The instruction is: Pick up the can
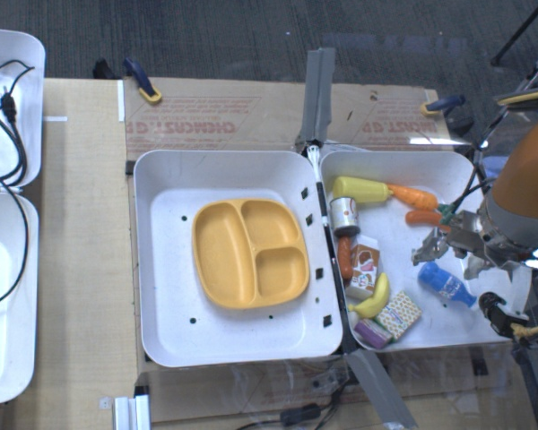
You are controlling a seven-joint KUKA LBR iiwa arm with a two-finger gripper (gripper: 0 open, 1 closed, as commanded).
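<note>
Lying on its side against the left wall of the right bin (457,161), the can (343,215) rests with its silver end toward the far edge, just below the yellow toy corn (360,189) and above a red-and-white packet (365,262). It looks like a small metal tin: stiff, smooth and probably light, so it should not crush, but its round side may roll or slip out of a loose pinch. The safest hold seems to be across its curved body at mid-length, with the jaws closing from the near and far ends of its width, since the wall crowds one side. The gripper (441,245) hangs over the middle of the right bin, well apart from the can, near the blue bottle (447,285) and the carrot (412,197). Whether the jaws are apart or closed I cannot tell; nothing visible sits between them. The arm comes in from the bin's right edge, wrist tilted down.
</note>
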